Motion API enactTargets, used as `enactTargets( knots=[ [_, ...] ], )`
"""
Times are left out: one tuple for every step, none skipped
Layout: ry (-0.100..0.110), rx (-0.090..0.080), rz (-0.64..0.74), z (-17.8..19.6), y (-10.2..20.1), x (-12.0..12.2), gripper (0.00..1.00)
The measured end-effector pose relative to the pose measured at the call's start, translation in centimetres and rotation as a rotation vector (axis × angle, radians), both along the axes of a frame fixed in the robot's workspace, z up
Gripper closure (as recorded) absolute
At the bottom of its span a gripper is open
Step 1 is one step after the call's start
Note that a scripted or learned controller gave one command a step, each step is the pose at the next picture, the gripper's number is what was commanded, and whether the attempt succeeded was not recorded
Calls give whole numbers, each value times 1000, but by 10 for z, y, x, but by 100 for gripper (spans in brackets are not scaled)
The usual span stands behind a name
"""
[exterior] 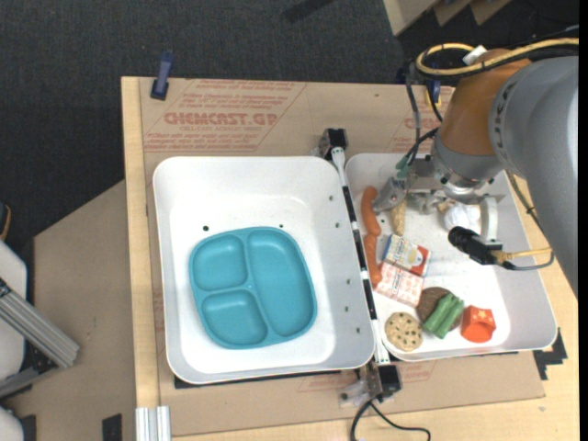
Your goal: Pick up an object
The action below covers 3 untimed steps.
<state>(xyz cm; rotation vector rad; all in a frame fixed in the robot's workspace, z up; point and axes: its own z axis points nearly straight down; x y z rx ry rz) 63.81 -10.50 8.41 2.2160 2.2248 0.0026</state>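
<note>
My gripper (pixel 439 200) hangs low over the far part of the right bin (pixel 524 324), below the arm's orange band. Just left of it lie two orange sausage-like pieces (pixel 368 211) along the bin's left wall and a small beige piece (pixel 400 217). In front of it sit a red and white carton (pixel 405 255) and a pink and white packet (pixel 399 285). Nearer the front edge are a round cookie (pixel 402 331), a brown lump (pixel 432 299), a green pepper (pixel 445 315) and a red block (pixel 478 323). I see nothing lifted off the bin floor.
The left bin (pixel 184 191) holds a teal divided plate (pixel 253 286). A black clamp (pixel 333 141) sits at the far end of the seam between the bins. A yellow cable loops above the arm (pixel 459 55). A blue clip (pixel 163 74) lies at the bench's far left corner.
</note>
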Motion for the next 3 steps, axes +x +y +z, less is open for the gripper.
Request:
enactTargets(
  knots=[
    [1,-1,-3,0,10,1,0],
    [-1,-1,-3,11,10,2,100],
    [1,3,1,106,75,-56,100]
  ],
)
